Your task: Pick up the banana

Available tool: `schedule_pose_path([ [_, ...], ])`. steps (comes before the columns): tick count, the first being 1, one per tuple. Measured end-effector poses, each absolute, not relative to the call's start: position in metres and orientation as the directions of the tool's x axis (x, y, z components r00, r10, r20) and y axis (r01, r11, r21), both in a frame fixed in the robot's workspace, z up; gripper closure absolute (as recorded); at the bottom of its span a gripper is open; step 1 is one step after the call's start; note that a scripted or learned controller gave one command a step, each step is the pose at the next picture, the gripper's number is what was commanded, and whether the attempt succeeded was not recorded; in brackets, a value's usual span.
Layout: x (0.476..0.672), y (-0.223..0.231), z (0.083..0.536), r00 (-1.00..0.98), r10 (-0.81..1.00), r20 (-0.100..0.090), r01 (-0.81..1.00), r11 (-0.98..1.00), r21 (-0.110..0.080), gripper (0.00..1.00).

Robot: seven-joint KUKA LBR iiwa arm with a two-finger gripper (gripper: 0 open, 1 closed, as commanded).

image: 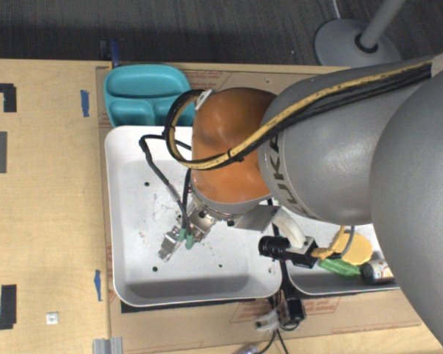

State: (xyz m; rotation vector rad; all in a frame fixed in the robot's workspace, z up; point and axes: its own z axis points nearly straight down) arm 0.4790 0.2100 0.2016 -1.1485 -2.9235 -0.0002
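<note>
Metallic pincer low over smooth white bin; finger state indiscernible; curved yellow banana far right.

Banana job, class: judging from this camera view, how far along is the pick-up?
Done: nothing yet. The curved yellow banana lies in the right-hand shallow white bin, partly hidden by the grey arm. In hand: the gripper hangs low over the left-hand white bin, apart from the banana. Left: crossing over to the banana, gripping it and lifting it.

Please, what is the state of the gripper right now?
Gripper: low over the left bin; open or shut cannot be told.
</note>
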Motion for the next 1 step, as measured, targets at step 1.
schedule_pose_path([
  [1,0.4835,0.2166,0.0861,-0.888,0.459,0.001,0.459,0.888,0.001,0.00],
])
